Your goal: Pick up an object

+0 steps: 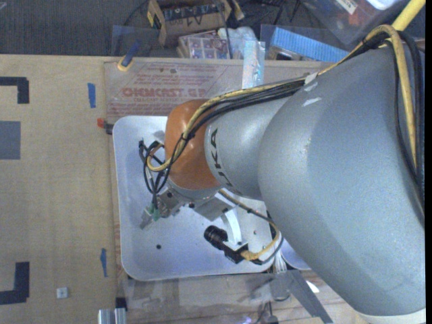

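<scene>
Claw [150,212] hangs low over the white bin [135,248]; its finger state cannot be told.

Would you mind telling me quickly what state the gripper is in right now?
Gripper: cannot be told; it sits low over the white bin, under the arm's orange band.

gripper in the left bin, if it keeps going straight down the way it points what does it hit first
Probably the bare white floor of the bin. The gripper points down into the bin's left part, and no object shows under its tip. Depth is hard to judge from this slanted view, and the arm hides much of the bin.
</scene>
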Available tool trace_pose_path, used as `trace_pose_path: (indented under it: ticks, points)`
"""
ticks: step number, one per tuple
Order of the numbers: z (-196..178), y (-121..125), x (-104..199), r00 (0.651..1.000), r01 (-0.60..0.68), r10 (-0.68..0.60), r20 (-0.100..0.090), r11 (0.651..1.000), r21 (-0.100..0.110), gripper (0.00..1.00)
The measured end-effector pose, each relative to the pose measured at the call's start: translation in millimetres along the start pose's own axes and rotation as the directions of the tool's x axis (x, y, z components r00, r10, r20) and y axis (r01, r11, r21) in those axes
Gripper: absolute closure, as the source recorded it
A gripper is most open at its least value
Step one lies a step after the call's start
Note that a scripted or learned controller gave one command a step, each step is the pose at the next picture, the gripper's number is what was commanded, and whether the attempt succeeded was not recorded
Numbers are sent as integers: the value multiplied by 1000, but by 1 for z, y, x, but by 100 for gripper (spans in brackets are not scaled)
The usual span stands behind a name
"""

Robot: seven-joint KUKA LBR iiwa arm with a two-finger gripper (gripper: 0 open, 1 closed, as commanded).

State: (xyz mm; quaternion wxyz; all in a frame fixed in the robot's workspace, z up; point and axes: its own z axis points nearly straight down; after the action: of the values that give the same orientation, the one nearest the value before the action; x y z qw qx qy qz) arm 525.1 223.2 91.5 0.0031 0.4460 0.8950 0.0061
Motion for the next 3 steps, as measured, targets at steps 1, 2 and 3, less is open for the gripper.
trace_pose_path:
  ticks: [1,2,3]
  points:
    - [0,-38,-37,978,-210,210,-1,978,-1,0]
    - [0,-36,-48,999,-32,32,-6,999,9,0]
    - [4,-19,-28,979,-204,204,22,979,28,0]
